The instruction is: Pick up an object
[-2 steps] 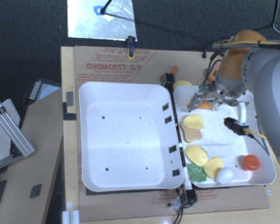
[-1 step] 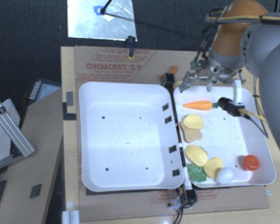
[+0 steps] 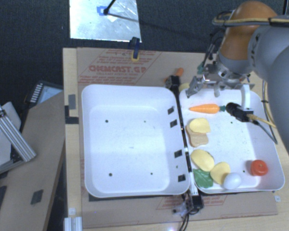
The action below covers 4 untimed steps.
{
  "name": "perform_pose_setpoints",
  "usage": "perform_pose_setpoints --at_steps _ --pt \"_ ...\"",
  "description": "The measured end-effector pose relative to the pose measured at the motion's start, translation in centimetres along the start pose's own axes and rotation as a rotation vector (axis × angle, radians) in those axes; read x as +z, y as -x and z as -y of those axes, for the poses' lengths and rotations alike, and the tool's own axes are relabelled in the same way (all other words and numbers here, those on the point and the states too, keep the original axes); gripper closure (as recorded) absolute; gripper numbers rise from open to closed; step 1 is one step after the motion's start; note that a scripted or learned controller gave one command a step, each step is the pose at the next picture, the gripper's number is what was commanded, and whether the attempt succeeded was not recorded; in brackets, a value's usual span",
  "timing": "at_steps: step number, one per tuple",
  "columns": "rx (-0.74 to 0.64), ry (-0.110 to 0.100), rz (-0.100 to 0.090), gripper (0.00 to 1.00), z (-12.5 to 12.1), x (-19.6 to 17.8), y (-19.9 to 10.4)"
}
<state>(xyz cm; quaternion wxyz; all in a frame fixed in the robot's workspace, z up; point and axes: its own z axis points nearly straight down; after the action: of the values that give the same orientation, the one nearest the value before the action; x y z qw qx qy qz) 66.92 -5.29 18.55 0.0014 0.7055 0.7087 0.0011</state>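
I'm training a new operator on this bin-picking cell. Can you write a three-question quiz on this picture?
1. True or false: the carrot lies in the left bin.
2. Which lies nearest the right bin's lower right corner? A carrot, B tomato, C white egg.
3. Fill in: the gripper hovers over the right bin's ____ end.

Key: 1 false; 2 B; 3 far (top).
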Motion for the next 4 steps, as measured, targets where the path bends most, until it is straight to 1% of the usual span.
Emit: perform_pose_setpoints --at_steps 4 --pt "0.000 0.000 0.000 0.00 0.00 0.01 0.00"
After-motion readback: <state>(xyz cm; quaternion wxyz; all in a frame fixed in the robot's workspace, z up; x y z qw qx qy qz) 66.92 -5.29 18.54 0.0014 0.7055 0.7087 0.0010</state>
